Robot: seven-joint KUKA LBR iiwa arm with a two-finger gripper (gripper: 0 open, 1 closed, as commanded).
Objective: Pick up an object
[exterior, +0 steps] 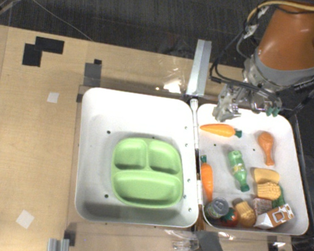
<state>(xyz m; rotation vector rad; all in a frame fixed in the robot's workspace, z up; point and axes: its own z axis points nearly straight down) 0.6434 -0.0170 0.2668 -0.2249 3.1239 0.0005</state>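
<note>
Gripper (225,109) positioned over far-left corner of right bin (297,146), just above 1 carrot (220,130). Right bin also contains a 2nd carrot (207,180), green bottle (237,169) and drumstick (266,147). Left bin (89,142) holds 1 green divided tray (148,170).

A robotics lab: KUKA arm (293,36) over a wooden bench (23,151) (cables trailing) with white bins (85,198)

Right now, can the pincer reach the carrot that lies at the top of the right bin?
Probably yes: the pincer hovers just above the carrot, which lies alone, with nothing over it.
</note>
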